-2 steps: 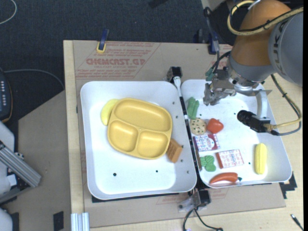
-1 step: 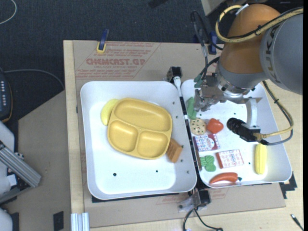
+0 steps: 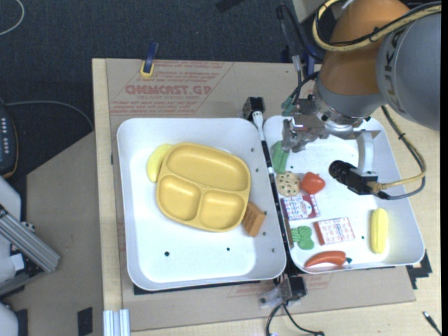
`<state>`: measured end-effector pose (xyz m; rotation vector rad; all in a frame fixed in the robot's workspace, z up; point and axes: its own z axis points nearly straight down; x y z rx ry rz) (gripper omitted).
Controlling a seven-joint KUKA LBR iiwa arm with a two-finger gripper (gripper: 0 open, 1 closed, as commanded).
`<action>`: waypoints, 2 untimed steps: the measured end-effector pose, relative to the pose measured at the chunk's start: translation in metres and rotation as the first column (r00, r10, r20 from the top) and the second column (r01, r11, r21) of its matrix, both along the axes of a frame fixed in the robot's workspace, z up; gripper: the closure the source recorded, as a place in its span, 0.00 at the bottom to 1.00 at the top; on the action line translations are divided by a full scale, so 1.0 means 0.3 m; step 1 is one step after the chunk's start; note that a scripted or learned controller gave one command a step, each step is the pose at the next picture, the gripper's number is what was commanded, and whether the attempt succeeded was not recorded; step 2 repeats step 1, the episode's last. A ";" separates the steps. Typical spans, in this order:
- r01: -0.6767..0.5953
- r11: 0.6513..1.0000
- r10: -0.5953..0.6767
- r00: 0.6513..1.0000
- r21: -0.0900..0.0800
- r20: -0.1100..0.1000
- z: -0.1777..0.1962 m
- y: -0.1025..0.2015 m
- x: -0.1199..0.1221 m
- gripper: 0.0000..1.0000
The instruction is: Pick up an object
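Two bins side by side on a board, arm over the right one

The left bin (image 3: 133,187) holds a divided tray (image 3: 203,186) near its middle, with a small block (image 3: 254,220) touching the tray's right front corner and a round piece (image 3: 155,161) tucked under its left rear edge. The right bin (image 3: 406,236) holds a cracker (image 3: 286,183) by its left wall, a tomato (image 3: 312,183) just right of that, a packet (image 3: 299,206) in front of both, then a leafy piece (image 3: 303,236), a box (image 3: 334,230) to its right, a sausage (image 3: 325,259) at the front edge, and a corn cob (image 3: 379,230) far right. The gripper (image 3: 295,135) sits over the bin's rear left corner. Behind both bins lies the board (image 3: 175,89) with a clip (image 3: 148,63) at its rear edge.
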<state>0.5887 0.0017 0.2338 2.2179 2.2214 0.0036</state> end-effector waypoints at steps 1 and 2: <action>0.001 1.000 -0.001 1.000 0.000 -0.002 -0.008 -0.009 0.013 1.00; 0.001 1.000 -0.001 1.000 0.000 -0.002 -0.008 -0.009 0.013 1.00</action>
